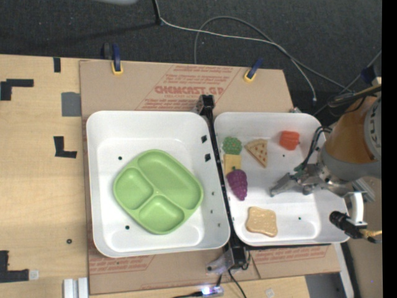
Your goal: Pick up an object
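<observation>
Hovering low in the right bin (310, 231), the gripper (278, 190) spreads empty fingers; next, drop onto the toast (261, 221) near the front edge.

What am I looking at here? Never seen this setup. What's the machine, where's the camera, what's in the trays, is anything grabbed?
One camera, fixed above a bench, looking down at a slant. The grey and orange shape at the right is a robot arm reaching in; its job is to pick something up. At its end is the gripper, a two-finger claw, low over the right bin. I see nothing between its fingers, so nothing is held.

Two shallow white bins sit side by side. The left bin holds a green divided plate. The right bin holds toy food: a red piece, a pizza slice, a green piece, a yellow piece, purple grapes and a toast slice.
</observation>
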